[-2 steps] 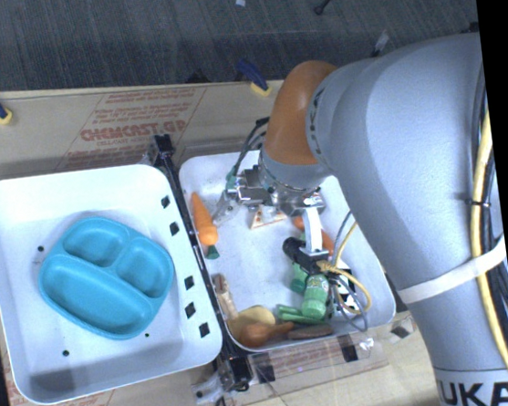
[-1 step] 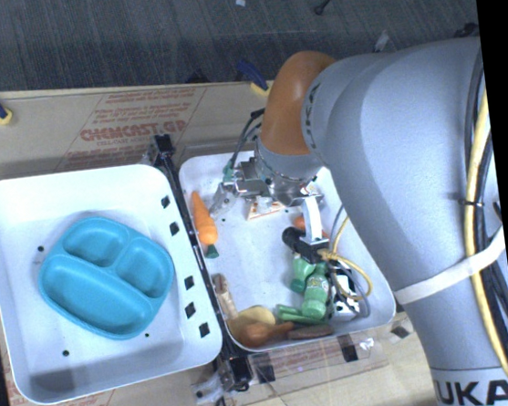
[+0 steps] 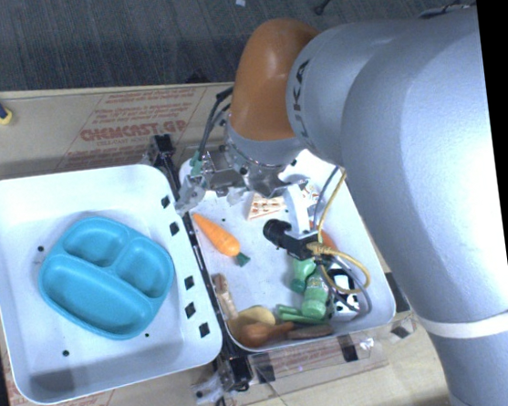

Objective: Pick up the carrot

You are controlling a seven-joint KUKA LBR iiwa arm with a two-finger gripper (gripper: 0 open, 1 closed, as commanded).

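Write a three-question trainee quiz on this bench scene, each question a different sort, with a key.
1. True or false: the carrot lies in the right bin.
2. Multiple choice: what rests in the left bin? A) a green bottle B) a blue divided tray C) a carrot
3. Fill in: the carrot's green end points toward the ____ edge of the picture.

Key: 1 true; 2 B; 3 bottom. The gripper sits just above the carrot, near the wall between the bins, and the carrot is not between its fingers.

Bright light is shining from above on the bins (image 3: 5,274). The arm (image 3: 416,177) is casting a shadow, looking a bit blurry.
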